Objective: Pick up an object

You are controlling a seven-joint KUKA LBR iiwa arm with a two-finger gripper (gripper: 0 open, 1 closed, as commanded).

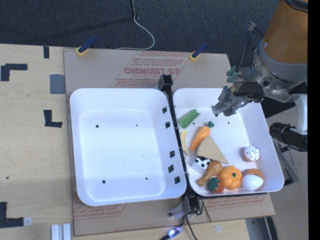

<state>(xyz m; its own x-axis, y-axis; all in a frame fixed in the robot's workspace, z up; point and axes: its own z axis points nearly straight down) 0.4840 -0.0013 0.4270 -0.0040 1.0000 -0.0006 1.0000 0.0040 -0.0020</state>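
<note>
I see my gripper [223, 106] hovering above the right bin [267, 129], up and right of the toy carrot [200, 135]; whether it is released or clenched, I cannot tell.

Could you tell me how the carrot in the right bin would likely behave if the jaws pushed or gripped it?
The carrot looks like a smooth plastic toy, so probably light and stiff. Its tapered, rounded body may roll or slip out of a grip. It lies against the tan wedge, which might shift with it.
</note>
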